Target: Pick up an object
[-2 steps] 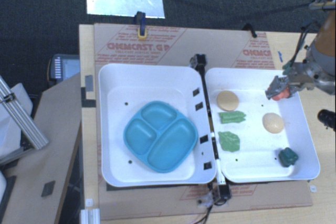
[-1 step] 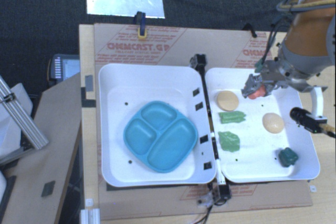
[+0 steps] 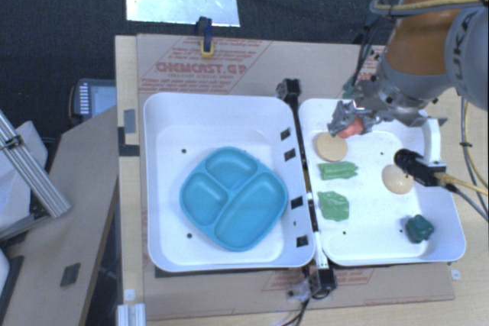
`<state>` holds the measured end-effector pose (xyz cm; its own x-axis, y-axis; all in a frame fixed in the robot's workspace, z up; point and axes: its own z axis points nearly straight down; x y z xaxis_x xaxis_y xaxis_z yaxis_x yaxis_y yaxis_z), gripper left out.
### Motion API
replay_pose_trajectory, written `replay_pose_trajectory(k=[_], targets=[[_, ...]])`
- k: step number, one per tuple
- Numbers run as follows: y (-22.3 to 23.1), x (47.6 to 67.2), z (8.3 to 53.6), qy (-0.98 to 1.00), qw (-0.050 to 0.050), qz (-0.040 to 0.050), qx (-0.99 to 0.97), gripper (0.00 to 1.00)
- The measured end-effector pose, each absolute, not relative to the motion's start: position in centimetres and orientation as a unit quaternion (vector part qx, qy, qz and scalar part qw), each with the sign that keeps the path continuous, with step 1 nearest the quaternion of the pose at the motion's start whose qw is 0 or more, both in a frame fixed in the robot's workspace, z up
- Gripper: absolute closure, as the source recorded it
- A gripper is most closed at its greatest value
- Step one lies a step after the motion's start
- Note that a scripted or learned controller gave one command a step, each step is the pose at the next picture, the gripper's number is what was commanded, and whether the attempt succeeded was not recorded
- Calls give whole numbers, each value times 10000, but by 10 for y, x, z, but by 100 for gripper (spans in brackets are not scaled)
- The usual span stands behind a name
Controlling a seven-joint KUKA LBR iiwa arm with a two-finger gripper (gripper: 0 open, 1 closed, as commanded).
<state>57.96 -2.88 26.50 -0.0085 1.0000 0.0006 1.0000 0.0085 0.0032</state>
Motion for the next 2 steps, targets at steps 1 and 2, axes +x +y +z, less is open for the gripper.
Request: replay_pose_trajectory(k=[1,2], targets=[[32,584,251,7108,-7,10,7034,100],[81,593,254,7104,3,15,7038,100]])
